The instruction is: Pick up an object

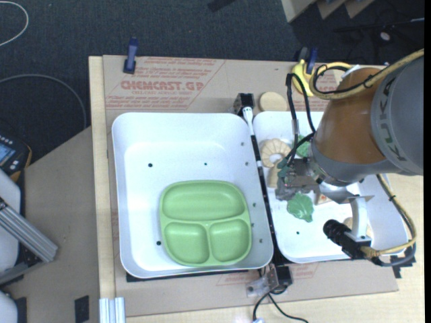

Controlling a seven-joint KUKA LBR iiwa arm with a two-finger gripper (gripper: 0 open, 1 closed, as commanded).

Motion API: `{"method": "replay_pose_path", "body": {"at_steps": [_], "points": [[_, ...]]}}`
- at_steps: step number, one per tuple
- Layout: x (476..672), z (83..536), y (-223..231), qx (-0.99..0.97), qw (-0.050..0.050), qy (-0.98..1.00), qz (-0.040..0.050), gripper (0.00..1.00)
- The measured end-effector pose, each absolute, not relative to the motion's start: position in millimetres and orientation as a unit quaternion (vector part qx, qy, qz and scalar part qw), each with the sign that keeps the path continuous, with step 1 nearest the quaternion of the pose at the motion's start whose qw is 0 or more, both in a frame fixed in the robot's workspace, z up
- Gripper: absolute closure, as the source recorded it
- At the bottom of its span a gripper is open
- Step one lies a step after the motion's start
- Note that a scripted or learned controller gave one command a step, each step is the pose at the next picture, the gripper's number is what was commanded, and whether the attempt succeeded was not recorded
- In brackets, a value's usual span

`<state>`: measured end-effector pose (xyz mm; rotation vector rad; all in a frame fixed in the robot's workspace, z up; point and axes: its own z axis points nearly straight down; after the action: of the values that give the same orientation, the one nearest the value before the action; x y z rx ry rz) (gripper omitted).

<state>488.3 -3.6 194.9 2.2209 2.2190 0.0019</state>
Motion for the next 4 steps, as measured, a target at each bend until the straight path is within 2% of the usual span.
{"method": "replay_pose_path", "body": {"at_steps": [1, 2, 3, 4], "points": [[480.6, 407, 12, 0.705, 0.006, 0.709, 0.0076, 1.00], [477.9, 297, 66, 0.705, -0.004, 0.709, -0.0038, 1.00], [480.3, 496, 14, 0.708, 0.008, 0.706, 0.0086, 1.00], [535.3, 351, 5, 0.708, -0.003, 0.706, -0.0049, 1.00]]}}
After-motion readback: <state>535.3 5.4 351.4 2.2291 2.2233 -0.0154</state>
